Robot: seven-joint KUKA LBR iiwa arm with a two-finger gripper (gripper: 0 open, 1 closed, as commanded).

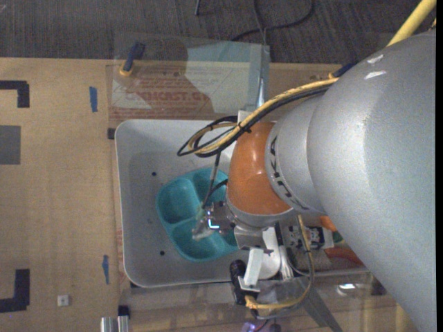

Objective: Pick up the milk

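Observation:
My gripper (208, 225) hangs low over the right part of a teal divided plate (181, 203) in the left white bin (135, 185). The grey arm with its orange band (252, 178) covers most of the scene to the right. A small white pack with dark print (313, 236), possibly the milk, peeks out under the arm to the right of the wrist, beside an orange thing (340, 252). I see nothing held at the gripper, and its tips are blurred against the plate.
Black and yellow cables (208, 135) loop from the wrist over the bin's upper part. A clear plastic panel (194, 75) lies behind the bin on the wooden bench. Blue tape marks (93, 99) sit on the bench at the left.

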